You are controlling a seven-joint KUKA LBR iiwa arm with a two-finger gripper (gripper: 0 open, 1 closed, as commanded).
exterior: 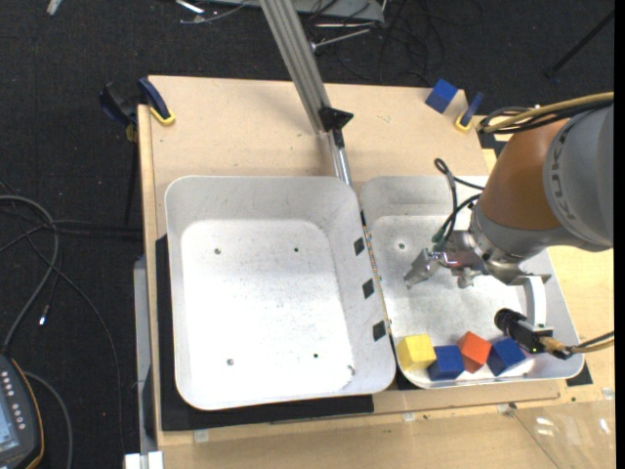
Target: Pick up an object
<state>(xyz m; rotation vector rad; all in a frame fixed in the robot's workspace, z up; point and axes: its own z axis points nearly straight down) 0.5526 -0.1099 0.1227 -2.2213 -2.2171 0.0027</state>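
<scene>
Arm (547,189) hangs over right bin (391,198). Jaws (444,267) state: cannot tell. Four blocks crowd bin's near wall: yellow (415,350), blue (447,362), red (475,350), blue (506,356). Probably slid there; wall hampers grasp.

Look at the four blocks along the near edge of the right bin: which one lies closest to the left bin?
The yellow block. It is the leftmost of the row, beside the bin's dividing wall; the two blue blocks and the orange one sit further right.
</scene>
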